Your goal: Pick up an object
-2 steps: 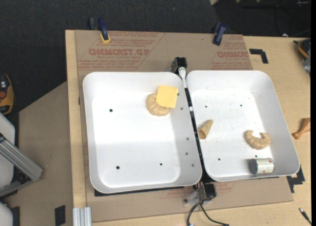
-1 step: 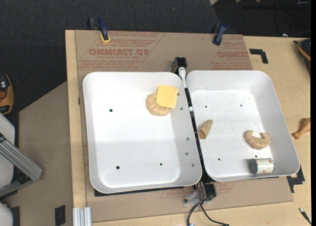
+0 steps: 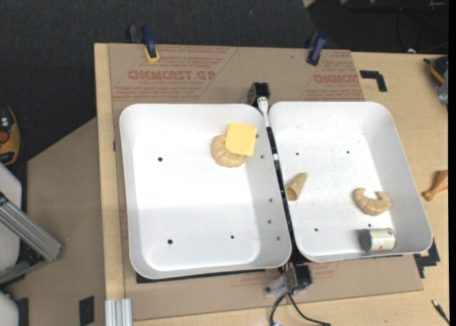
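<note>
Bins sit side by side on a brown cardboard sheet (image 3: pixel 214 68) on the table. In the left white bin (image 3: pixel 192 239), at about 1 o'clock, a yellow square block (image 3: pixel 241 139) lies partly on a tan curved pastry toy (image 3: pixel 225 156). In the right white bin (image 3: pixel 335 129), a small tan cone (image 3: pixel 296 185) lies at 9 o'clock. Another tan curved pastry toy (image 3: pixel 372 202) lies at 4 o'clock. A grey and white cylinder (image 3: pixel 376 240) lies at 5 o'clock, by the rim.
</note>
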